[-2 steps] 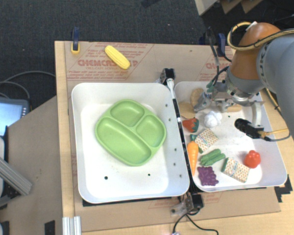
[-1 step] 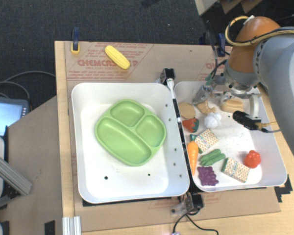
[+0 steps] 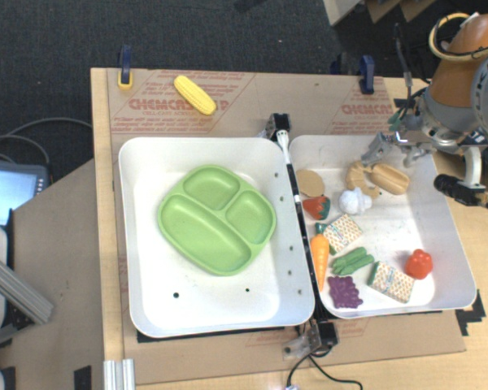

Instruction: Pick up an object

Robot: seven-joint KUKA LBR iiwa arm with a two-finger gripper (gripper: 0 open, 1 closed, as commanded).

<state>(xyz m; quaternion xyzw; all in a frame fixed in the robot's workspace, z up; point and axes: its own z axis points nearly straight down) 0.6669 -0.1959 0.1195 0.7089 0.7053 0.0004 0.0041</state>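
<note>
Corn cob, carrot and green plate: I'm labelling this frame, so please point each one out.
corn cob (image 3: 194, 94), camera view, middle of the cob
carrot (image 3: 320, 258), camera view, middle of its orange body
green plate (image 3: 172, 232), camera view, its outer rim

Toy food (image 3: 354, 242) crowds the right bin (image 3: 447, 242); the left bin's (image 3: 146, 291) floor around the green plate (image 3: 217, 218) lies open.

Dark carpet floor (image 3: 106, 23) around a light wood table (image 3: 73, 218). Printed cardboard sheet (image 3: 252, 96) on top, held by blue clamps (image 3: 126, 65) at the far edge. Cables (image 3: 32, 132) trail on the floor at left, beside a lit screen (image 3: 12, 189). Even overhead light.
</note>
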